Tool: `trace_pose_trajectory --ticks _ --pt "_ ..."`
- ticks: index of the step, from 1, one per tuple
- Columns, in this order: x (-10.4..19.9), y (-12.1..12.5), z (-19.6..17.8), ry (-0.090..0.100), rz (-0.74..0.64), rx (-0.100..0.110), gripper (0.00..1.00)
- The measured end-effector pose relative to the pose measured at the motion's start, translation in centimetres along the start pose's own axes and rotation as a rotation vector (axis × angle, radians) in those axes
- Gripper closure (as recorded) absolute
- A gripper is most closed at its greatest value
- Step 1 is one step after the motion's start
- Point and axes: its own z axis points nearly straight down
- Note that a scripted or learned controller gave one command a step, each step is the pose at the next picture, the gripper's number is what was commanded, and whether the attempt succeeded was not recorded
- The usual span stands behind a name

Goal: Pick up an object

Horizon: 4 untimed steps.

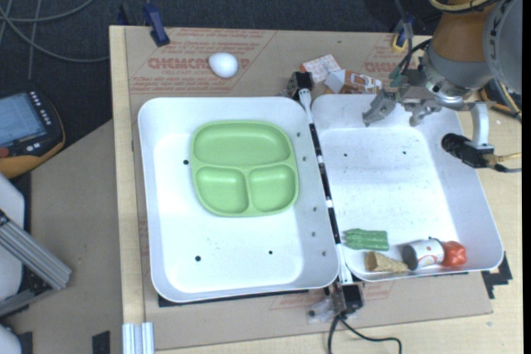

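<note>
Nearest me, along the near wall of the right bin (465, 186), lie a green piece (366, 240), a tan wedge (386, 263), a white cylinder (421, 253) and a red piece (453, 254), bunched close. To grasp well, I judge I should pick the green piece, which sits a little apart, and descend straight with fingers straddling its narrow side. The green tray (245, 167) fills the left bin (166, 203). Farther back, the gripper (397, 106) hangs over the right bin's far edge, fingers spread, holding nothing, well apart from those objects.
</note>
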Motion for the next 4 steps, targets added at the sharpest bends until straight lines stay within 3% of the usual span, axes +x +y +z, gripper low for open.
trace_pose_trajectory --ticks 1,2,3,4 --pt "2.3 -3.2 4.7 0.002 0.0 0.006 0.0" --pt "1.1 2.0 7.6 0.001 -0.001 0.002 0.0" --pt "-0.2 0.5 7.6 0.001 0.0 0.005 0.0" --pt "-0.6 1.1 7.6 0.0 -0.001 0.001 0.0"
